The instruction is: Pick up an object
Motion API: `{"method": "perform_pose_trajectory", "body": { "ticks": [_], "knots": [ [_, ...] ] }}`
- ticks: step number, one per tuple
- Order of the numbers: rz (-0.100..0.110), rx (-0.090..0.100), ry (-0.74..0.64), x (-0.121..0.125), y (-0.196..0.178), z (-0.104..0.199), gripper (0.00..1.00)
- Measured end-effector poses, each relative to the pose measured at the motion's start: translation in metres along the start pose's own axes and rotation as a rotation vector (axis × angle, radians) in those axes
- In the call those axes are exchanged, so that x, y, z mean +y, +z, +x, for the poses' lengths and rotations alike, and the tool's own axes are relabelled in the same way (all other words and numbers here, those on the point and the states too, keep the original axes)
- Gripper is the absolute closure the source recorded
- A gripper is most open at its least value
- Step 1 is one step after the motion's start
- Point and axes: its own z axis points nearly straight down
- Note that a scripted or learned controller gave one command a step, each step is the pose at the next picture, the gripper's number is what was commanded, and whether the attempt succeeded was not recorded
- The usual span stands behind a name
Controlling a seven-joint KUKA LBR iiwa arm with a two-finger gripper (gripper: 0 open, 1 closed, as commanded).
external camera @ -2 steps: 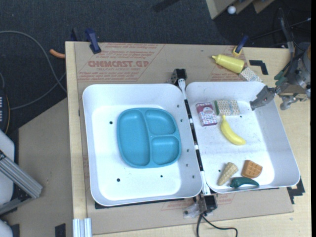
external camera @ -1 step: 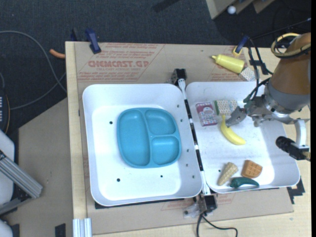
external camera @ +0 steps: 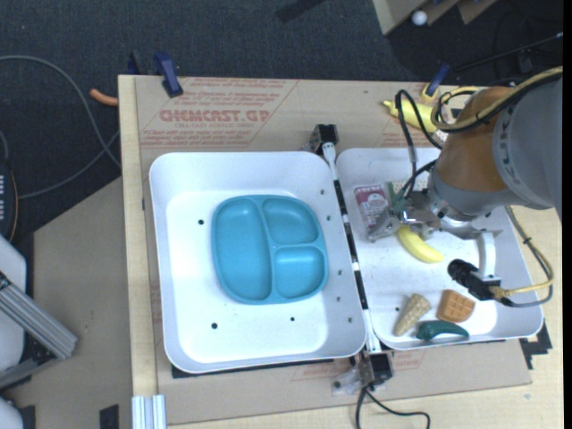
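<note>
My gripper (external camera: pixel 386 222) hangs low over the upper left part of the right bin (external camera: pixel 500 329), under the grey arm with its orange band (external camera: pixel 469 155). It sits between a pink snack packet (external camera: pixel 368 199) just to its upper left and a yellow banana (external camera: pixel 420 245) just to its lower right. The banana's upper end lies close against the gripper. Near the bin's front edge lie a beige cone (external camera: pixel 412 313), a tan waffle piece (external camera: pixel 457 307) and a dark green object (external camera: pixel 441 332).
The left bin (external camera: pixel 179 329) holds a blue divided plate (external camera: pixel 267 247). A black cable end (external camera: pixel 469 277) trails from the arm over the right bin. Yellow and black cables (external camera: pixel 420 114) loop behind the right bin. Clamps sit between the bins at the back (external camera: pixel 324 138) and the front (external camera: pixel 371 365).
</note>
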Motion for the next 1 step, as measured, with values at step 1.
{"method": "perform_pose_trajectory", "body": {
  "ticks": [1],
  "knots": [
    [-0.002,-0.001,0.002,0.0004,-0.0103,-0.0004,1.0]
  ]
}}
